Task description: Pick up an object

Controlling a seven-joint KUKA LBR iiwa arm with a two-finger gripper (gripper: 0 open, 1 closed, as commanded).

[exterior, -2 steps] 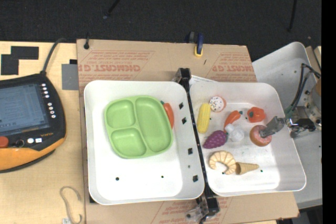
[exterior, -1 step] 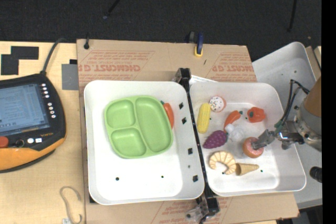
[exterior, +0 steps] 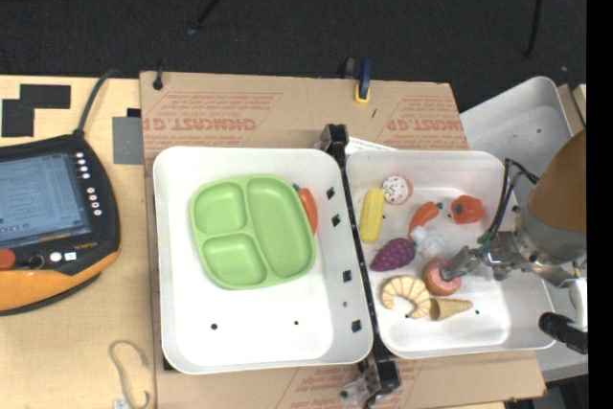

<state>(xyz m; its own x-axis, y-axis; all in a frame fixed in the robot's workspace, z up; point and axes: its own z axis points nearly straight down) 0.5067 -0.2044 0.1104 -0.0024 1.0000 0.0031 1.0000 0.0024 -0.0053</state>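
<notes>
Left bin (exterior: 192,321): green divided tray (exterior: 253,232), orange item (exterior: 308,210) tucked at tray's right edge. Right bin (exterior: 484,326): corn (exterior: 371,214), frosted cookie (exterior: 396,190), purple grapes (exterior: 394,254), carrot (exterior: 422,216), red pepper (exterior: 467,209), croissant (exterior: 406,293), ice cream cone (exterior: 448,307). Claw (exterior: 458,267) low over pink donut (exterior: 441,279) near bin's right; fingers apart or clamped — cannot tell. Arm enters from right.
</notes>
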